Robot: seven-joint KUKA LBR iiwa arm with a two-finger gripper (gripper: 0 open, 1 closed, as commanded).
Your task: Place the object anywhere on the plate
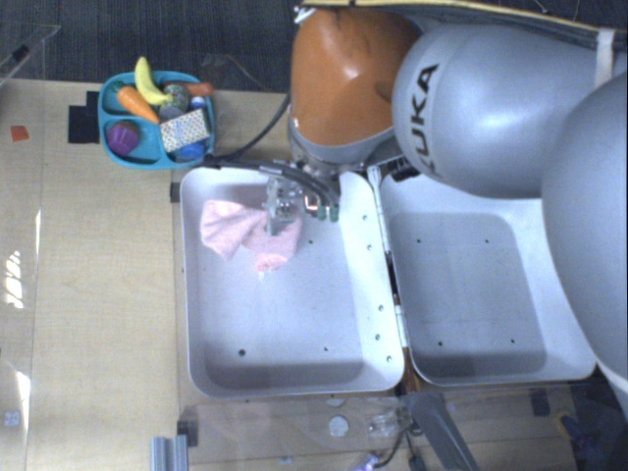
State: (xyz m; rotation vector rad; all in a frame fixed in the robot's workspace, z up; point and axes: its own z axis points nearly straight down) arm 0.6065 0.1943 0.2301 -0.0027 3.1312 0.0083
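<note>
I see the pincer [285,207] low over the pink cloth [245,234] in the left bin [285,361], positioned to grasp; whether it is clenched, I cannot tell.

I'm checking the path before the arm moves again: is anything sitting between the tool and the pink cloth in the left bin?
Nothing visible stands between them. The tool sits right at the upper right edge of the pink cloth, which lies crumpled on the floor of the left bin with no other item beside it.

Overhead slanted view of both bins [294,381]
</note>
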